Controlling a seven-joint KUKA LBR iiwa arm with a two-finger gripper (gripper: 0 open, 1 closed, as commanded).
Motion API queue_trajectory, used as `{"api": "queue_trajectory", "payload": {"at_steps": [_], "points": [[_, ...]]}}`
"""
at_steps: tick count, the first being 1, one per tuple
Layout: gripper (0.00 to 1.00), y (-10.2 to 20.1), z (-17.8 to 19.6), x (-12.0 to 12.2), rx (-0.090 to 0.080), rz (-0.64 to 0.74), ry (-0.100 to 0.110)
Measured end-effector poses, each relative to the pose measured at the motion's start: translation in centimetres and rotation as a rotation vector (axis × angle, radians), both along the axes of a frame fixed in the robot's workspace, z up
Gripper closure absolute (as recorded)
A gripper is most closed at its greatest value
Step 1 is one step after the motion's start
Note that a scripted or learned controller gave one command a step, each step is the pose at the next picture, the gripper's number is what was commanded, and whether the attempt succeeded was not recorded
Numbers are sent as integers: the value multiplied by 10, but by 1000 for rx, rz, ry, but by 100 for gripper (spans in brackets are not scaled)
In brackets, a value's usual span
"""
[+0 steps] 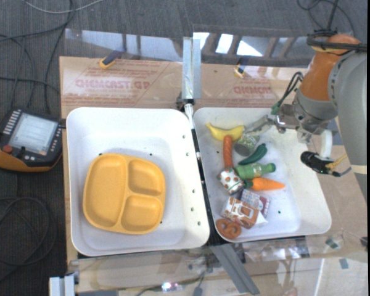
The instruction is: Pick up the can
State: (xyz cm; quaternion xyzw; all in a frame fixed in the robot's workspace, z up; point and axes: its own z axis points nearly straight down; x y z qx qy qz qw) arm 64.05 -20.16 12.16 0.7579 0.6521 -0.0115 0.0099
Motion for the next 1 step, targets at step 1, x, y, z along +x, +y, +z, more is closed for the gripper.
{"api": "queue_trajectory", "payload": {"at_steps": [1], "points": [[100,-23,16,-4,-32,-20,0]]}}
